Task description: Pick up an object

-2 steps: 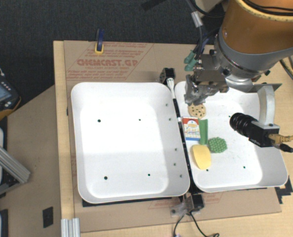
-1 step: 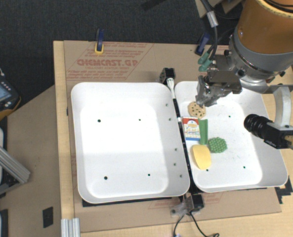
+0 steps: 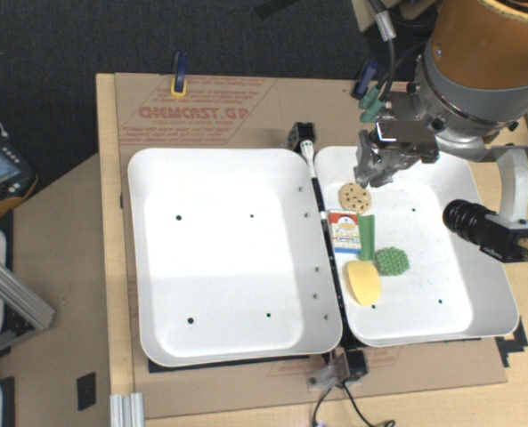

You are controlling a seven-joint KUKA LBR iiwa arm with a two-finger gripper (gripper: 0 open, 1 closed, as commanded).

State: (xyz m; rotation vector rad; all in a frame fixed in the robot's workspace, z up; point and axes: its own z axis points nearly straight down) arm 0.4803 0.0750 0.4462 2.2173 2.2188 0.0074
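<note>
In the right bin [image 3: 459, 310] lie several small objects along its left side. A round cookie with dark chips [image 3: 354, 197] is farthest back. Just below it is a small carton [image 3: 345, 232] with red, white and green print. A yellow wedge-shaped piece [image 3: 364, 283] lies nearer the front, with a green bumpy ball [image 3: 391, 261] to its right. My gripper [image 3: 368, 175] hangs just above and behind the cookie, pointing down, with nothing seen between its fingers.
The left bin [image 3: 219, 247] sits beside the right one on a cardboard sheet [image 3: 201, 109]. A black cylindrical fixture [image 3: 477, 225] juts over the right bin's right side. Clips sit at the bins' shared edge, back [image 3: 301, 136] and front [image 3: 348, 363].
</note>
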